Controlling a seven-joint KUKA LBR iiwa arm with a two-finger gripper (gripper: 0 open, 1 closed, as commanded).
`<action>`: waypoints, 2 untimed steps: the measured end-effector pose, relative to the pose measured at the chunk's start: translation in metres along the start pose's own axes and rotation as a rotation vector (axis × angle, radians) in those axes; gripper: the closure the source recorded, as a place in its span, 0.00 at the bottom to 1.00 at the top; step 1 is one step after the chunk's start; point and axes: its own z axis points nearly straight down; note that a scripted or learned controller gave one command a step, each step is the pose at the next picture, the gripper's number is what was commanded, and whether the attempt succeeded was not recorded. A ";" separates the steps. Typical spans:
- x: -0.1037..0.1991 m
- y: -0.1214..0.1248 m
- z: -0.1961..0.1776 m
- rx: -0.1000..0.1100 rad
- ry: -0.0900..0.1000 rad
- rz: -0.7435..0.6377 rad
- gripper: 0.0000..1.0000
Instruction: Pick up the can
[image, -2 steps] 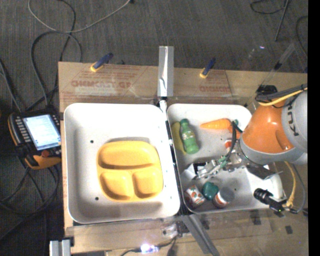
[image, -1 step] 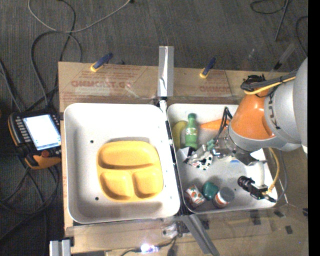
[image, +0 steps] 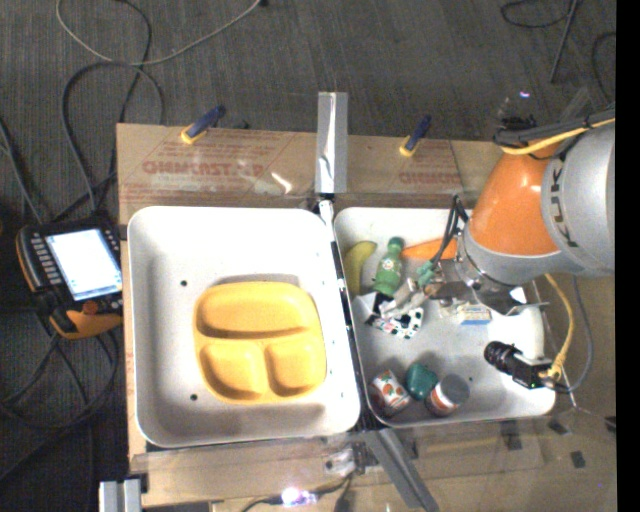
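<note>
Two white bins; the arm bears the letters "KU". One yellow tray lies in the left bin. The can lies right of the tray, in the right bin. Gripper aperture: indeterminate.

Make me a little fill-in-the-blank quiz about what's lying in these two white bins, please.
1. The yellow plastic divided tray lies in the ____ shallow white bin.
2. The tray has ____ compartments.
3. The green plastic bottle lies in the ____ shallow white bin.
4. The band above the grey robot arm's wrist is coloured ____.

Missing words: left; three; right; orange
</note>
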 end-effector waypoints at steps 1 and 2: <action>-0.031 -0.006 0.094 -0.011 0.000 0.023 0.00; -0.030 -0.006 0.084 -0.011 0.000 0.023 1.00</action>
